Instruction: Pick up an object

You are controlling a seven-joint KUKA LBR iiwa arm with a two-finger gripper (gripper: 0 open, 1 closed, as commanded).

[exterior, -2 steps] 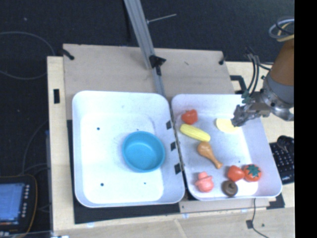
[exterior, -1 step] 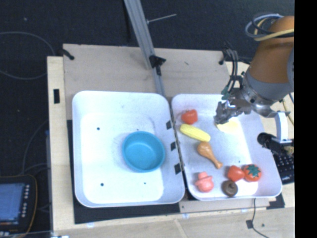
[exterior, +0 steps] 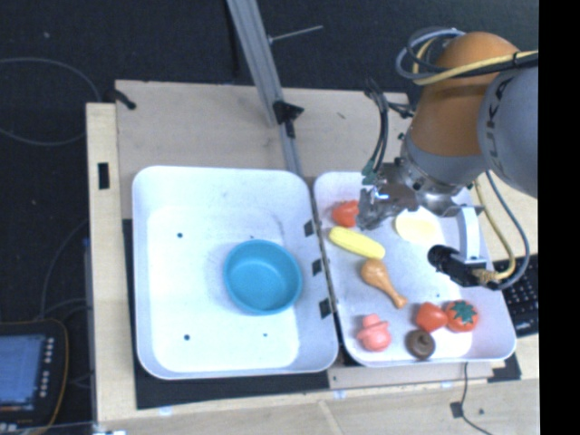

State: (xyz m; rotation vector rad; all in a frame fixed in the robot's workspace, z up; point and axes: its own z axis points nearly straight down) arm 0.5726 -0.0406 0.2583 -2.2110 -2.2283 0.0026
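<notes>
The arm [exterior: 453, 107], grey with an orange band, is reaching in from the right and hanging over the upper part of the right bin [exterior: 494, 347]. Its gripper [exterior: 373, 208] is pointing down toward the bin's upper left corner, sitting just above and between an orange-red piece [exterior: 344, 213] and a yellow corn-like piece [exterior: 355, 242]. The wrist and cables are crowding that spot, so I cannot tell how the jaws are standing, nor whether anything is caught between them; nothing is showing clearly pinched.

The orange-red piece is lying close to the bin's left wall, just beside the gripper. The yellow corn-like piece is lying at a slant right under it, nearly touching it. Below that, a tan drumstick-shaped toy [exterior: 383, 282] is lying on a diagonal near the middle of the bin. A pale yellow round piece [exterior: 417, 227] is resting to the right of the gripper, partly under the arm. Along the lower edge of the bin, a pink toy [exterior: 372, 333] is sitting at the left, a small brown ring [exterior: 420, 343] beside it, and a red tomato [exterior: 431, 316] and a red strawberry-like piece [exterior: 461, 315] are sitting close together further right.

The left bin [exterior: 163, 333] is lying side by side with the right one on the table [exterior: 181, 116], and a blue bowl [exterior: 263, 275] is standing upright in it, somewhat right of centre.
</notes>
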